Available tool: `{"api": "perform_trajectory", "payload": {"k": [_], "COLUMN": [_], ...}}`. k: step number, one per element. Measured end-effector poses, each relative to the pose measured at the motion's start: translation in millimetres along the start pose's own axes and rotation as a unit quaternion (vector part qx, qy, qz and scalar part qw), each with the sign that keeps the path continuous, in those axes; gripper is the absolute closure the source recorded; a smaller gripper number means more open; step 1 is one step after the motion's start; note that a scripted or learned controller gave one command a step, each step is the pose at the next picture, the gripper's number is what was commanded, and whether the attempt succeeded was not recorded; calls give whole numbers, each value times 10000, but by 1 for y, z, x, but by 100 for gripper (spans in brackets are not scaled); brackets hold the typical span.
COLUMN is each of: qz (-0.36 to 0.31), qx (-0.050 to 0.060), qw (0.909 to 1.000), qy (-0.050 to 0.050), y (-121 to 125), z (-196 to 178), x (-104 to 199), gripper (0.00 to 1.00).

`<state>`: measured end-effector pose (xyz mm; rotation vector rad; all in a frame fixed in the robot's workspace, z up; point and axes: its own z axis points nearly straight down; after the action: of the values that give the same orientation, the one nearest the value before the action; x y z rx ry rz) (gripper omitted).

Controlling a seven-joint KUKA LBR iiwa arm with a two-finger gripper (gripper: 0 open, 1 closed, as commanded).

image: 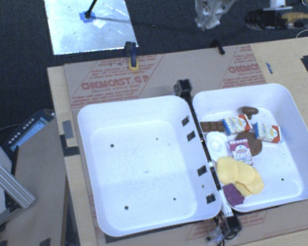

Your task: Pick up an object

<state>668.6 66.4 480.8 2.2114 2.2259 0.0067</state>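
Claw (pixel 213 13) of mine hangs high at the far edge of the scene, beyond the tabletop (pixel 106 78) and well apart from both bins; it is too blurred for me to tell how it is set, and I see nothing gripped in it.

Everything I could pick lies in the right bin (pixel 306 150), crowded toward its left side: small cartons (pixel 240 152) in the middle, yellow pieces (pixel 240 175) nearer, a purple piece (pixel 233 193) touching them, brown pieces (pixel 249 111) farther back. The left bin (pixel 138 168) offers me no target.

My worry is the crowding. The cartons overlap brown and white things, so a descent there would likely land on two items at once and pinch neither. The yellow and purple pieces sit just beside the divider wall (pixel 205 155), where I could strike the rim or wedge against it. Flat, thin pieces may simply slide away as I close.
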Motion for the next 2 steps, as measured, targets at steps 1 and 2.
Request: {"api": "perform_trajectory", "payload": {"k": [1,2], "qz": [-2,-4], "qx": [-7,12], "qw": [10000,10000], "qy": [1,10], "y": [0,-86], "z": [-46,-57], "x": [0,3], "gripper": [100,100]}}
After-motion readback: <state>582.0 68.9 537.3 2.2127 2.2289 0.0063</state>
